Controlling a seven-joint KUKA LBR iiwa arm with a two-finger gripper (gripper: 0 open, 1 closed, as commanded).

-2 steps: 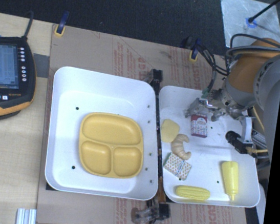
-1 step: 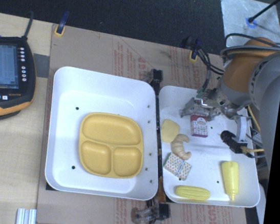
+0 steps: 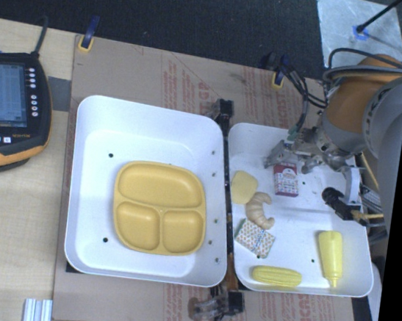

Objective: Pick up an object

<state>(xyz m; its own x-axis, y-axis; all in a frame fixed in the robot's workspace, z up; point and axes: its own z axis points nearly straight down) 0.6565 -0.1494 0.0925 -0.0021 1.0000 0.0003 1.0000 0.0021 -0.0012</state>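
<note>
Camera view, fixed overhead, slanted.

Left bin: shallow, white; holds one yellow three-compartment tray, lying flat near the middle.

Right bin: shallow, white; holds six loose items. Small red-and-white carton near the back, directly below the gripper. Pale yellow rounded piece by the left wall. Tan croissant-shaped piece touching its lower edge. White patterned packet just in front of that. Yellow corn cob along the front edge. Yellow squeeze bottle at the right, nozzle towards the front.

Gripper: low over the back of the right bin, just above the carton; whether the jaws are spread or closed cannot be told.

Bench: handheld control pendant at far left, well apart from both bins.
</note>
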